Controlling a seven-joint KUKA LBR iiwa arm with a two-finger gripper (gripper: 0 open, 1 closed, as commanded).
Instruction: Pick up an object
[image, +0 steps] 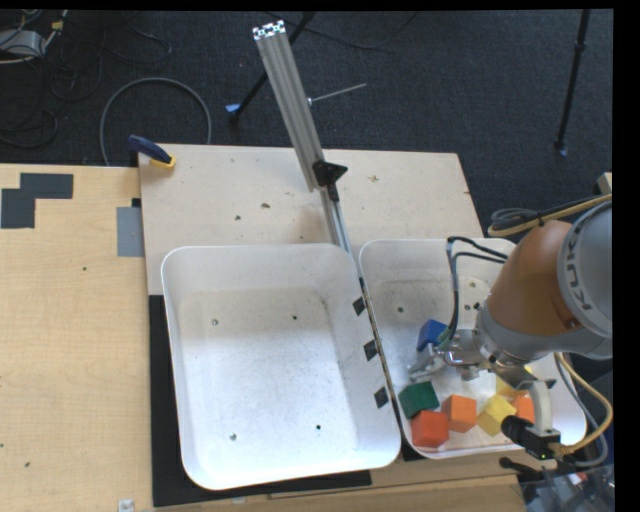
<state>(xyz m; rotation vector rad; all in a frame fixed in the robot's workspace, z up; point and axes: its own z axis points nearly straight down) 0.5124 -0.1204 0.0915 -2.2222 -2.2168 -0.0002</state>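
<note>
Pale wooden bench (70, 330) carries two white bins side by side. Nearest the camera, in the right bin (400, 270), blocks crowd the front corner: red block (430, 428), orange block (462, 411), yellow block (497, 411) and green block (419, 398), bunched so any one is a fair target. Just behind them the gripper (436, 362) hangs low beside a blue block (432, 333); whether its fingers are spread cannot be told. Farther left lies the left bin (190, 270), with a slanted aluminium post (290, 90) beyond.
</note>
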